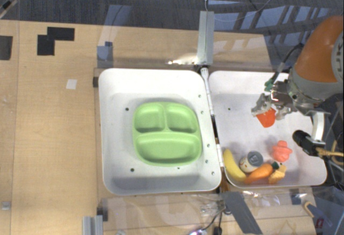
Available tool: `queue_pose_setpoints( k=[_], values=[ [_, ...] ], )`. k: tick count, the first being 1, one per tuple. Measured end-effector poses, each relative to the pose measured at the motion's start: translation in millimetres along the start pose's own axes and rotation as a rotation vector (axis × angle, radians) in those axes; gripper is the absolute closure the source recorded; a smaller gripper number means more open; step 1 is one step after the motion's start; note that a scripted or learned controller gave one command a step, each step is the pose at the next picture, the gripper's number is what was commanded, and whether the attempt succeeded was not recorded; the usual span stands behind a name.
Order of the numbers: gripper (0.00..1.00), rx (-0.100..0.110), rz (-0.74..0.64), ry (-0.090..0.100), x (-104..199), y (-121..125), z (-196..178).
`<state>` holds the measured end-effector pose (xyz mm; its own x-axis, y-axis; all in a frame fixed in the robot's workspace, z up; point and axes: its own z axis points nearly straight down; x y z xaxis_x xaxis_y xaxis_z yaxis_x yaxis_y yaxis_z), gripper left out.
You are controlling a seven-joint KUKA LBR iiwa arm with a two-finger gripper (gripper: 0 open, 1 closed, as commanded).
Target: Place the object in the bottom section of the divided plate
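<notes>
A green divided plate (pixel 166 133) lies in the left bin (pixel 113 121), with two small sections at the top and one wide section at the bottom. My gripper (pixel 267 111) hangs over the right bin (pixel 231 94), shut on a small orange-red object (pixel 266 118) that shows between its fingers, lifted above the bin floor.
At the right bin's near edge lie a banana (pixel 230 163), a small round can (pixel 250 161), a carrot (pixel 259 173) and a pink toy (pixel 281 151). A metal post (pixel 206 37) stands behind the divider between the bins. My arm's orange band (pixel 322 54) is at the right.
</notes>
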<state>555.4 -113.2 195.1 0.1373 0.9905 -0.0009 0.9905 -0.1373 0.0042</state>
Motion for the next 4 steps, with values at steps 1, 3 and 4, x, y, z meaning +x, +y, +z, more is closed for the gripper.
queue_pose_setpoints(
  k=[1, 3, 4],
  values=[
    [1.0, 0.0, -0.019, 0.002, 75, -14, 10],
    [1.0, 0.001, -0.488, 0.003, 197, -91, 10],
    [0.0, 0.0, -0.487, 0.003, 197, -90, 10]
  ],
)
